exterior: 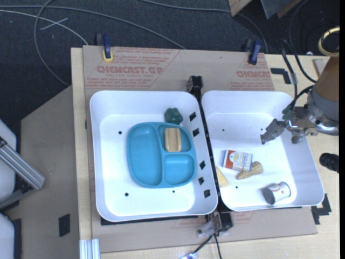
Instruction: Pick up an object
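My gripper [282, 135] hangs over the right side of the right bin [237, 106], reaching in from the right edge. Its two dark fingers [269, 133] stand apart, open, with only the white bin floor between them. Below and left of it lie a small red, white and blue carton [237, 159], a tan food piece [251, 170] touching the carton's lower right corner, and a yellow wedge [221, 177] by the bin's left wall. A small white and grey can [276, 192] lies on its side near the front right corner.
The left bin [108, 144] holds a blue divided plate [146, 158] with a tan bread-like piece [172, 139] in its upper right compartment. A dark green object [173, 115] sits just behind the plate. A black divider with clips [200, 144] runs between the bins.
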`<state>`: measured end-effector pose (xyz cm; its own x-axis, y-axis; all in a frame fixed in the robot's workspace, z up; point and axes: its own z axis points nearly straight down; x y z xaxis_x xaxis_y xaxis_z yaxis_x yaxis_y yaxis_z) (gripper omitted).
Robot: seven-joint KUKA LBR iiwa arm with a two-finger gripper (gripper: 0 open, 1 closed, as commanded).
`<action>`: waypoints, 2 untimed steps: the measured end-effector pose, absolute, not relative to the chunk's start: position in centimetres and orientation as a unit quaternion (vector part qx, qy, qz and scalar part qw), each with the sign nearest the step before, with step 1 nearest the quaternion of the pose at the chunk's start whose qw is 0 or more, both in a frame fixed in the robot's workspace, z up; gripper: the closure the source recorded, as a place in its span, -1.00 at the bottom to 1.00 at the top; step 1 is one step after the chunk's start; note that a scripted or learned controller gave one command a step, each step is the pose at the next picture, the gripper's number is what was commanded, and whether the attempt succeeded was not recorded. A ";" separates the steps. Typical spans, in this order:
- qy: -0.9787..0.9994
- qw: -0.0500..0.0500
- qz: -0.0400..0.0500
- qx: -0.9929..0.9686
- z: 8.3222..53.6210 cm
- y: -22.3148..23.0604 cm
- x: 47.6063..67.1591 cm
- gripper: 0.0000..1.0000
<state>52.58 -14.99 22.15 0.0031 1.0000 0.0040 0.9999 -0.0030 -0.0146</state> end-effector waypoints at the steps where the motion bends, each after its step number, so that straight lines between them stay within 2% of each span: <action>1: -0.707 0.001 0.000 -0.707 22.8 -14.9 52.9 -1.00; 2: -0.707 0.004 0.001 -0.707 18.2 -15.2 52.0 -1.00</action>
<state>52.00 -15.21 18.17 0.0011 1.0000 0.0031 1.0000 -0.0010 -0.0069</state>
